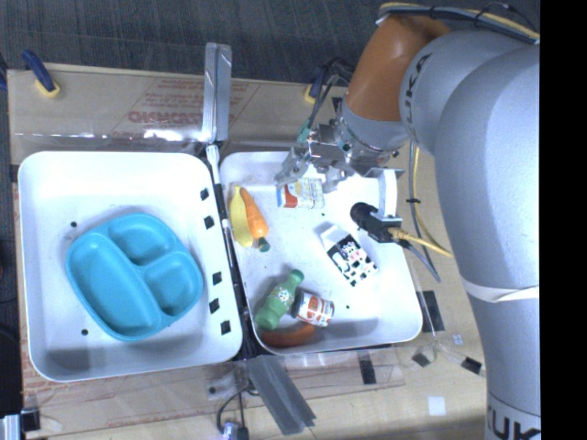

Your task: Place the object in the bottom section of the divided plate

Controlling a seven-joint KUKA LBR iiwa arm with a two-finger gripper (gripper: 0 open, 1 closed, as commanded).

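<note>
The blue divided plate [135,274] lies in the left bin [37,246], with two smaller sections towards the top and right and one long section at the bottom left. My gripper [312,170] hangs over the top of the right bin [394,310], directly above a small white item with a red end and a printed label [301,194]. The gripper's body hides the top of that item, so contact cannot be judged.
The right bin also holds a yellow banana [238,220] beside an orange carrot [254,213], a cow-patterned carton [351,258], a green bottle [278,302], a red and white can [315,310] and a reddish-brown piece [290,335] at the front wall.
</note>
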